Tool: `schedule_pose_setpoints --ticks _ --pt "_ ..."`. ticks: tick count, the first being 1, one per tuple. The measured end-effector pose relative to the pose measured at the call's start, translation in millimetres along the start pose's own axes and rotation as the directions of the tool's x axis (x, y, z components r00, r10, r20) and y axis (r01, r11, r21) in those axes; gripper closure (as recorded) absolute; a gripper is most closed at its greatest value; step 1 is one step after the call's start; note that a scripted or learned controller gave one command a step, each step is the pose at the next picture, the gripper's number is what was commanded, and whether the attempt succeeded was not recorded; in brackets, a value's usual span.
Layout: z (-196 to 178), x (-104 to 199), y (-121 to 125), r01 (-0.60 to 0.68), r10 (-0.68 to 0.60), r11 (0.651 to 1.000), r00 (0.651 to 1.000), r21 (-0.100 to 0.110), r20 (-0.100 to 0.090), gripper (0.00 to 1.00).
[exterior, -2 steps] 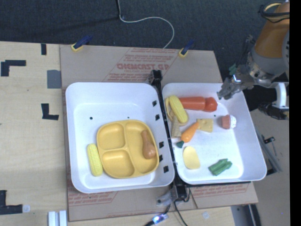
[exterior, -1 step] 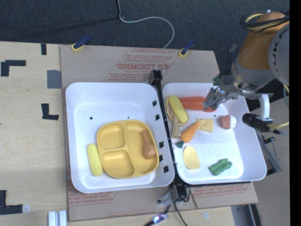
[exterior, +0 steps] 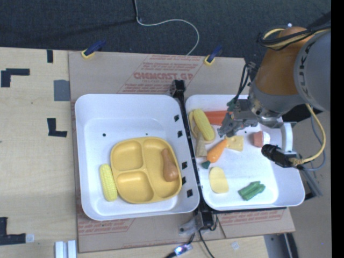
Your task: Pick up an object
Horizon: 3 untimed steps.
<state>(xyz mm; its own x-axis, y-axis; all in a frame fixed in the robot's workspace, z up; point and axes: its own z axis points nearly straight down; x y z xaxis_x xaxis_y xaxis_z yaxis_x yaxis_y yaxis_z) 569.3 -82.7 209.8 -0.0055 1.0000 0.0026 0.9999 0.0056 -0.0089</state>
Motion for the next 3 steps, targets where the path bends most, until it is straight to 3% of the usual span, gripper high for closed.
schedule_pose_setpoints --ticks 1,2,3 --pt "-16 44 -26 0.000 0.000 1.000 1.000 -0.002 0.000 1.00" --pt "-1 68 -45 -0.002 0.002 1.000 1.000 0.001 0.002 1.00" --pt "-1 68 -38 -0.003 0.003 1.000 1.000 -0.003 0.003 1.00"
